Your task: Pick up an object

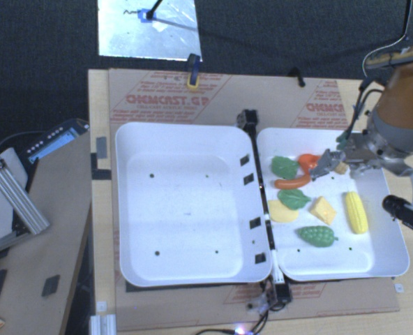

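Two shallow white bins sit side by side on the desk (102,187), the left bin (185,201) toward the middle of the frame and the right bin (381,257) at the right. All the toy food lies in the right bin. A dark green leafy piece (284,166) sits at its upper left, with an orange-red piece (307,162) just beside it on the right, partly covered by the end effector. Below them lies an orange carrot-like stick (292,183), then a second green leafy piece (293,199), touching a pale yellow piece (283,213) that it partly overlaps. A yellow wedge (324,210) rests near the middle of the bin, a yellow corn cob (356,212) stands lengthwise to its right, and a bumpy green piece (317,236) lies lowest.

The arm (405,103) enters from the upper right, its upper part cut off by the frame edge. The end effector (326,165) hangs low over the bin's upper part, right by the orange-red piece; its tip is small and dark, and whether it is spread or clenched cannot be told, nor whether it touches anything.

A blue-and-yellow clamp (192,72) sits at the upper edge of the cardboard sheet (171,96) under the bins, below a shiny grey sheet (147,19).
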Controlling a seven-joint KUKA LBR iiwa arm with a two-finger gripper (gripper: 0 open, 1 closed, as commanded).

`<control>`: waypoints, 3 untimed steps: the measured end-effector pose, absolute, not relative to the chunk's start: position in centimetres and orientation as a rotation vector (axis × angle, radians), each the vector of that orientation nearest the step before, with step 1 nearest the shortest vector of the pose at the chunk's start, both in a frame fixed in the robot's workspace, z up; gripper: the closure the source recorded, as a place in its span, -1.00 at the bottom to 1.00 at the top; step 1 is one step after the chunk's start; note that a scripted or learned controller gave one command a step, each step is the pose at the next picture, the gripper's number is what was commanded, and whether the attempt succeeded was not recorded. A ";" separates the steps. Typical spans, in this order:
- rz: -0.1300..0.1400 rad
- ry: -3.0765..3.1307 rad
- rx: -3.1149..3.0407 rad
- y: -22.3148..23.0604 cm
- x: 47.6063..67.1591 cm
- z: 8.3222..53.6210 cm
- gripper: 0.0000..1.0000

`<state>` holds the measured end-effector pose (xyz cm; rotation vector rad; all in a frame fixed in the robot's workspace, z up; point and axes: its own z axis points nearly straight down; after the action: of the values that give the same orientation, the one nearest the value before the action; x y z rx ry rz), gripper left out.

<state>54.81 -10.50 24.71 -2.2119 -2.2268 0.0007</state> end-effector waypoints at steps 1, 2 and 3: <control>0.010 -2.216 -2.214 -10.7 53.2 13.0 -1.00; -0.009 -2.232 -2.219 -9.6 56.1 8.5 -1.00; -0.007 -2.233 -2.218 -9.3 62.6 8.6 -1.00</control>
<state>62.65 -9.30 8.56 -2.2178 -2.2327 -0.0072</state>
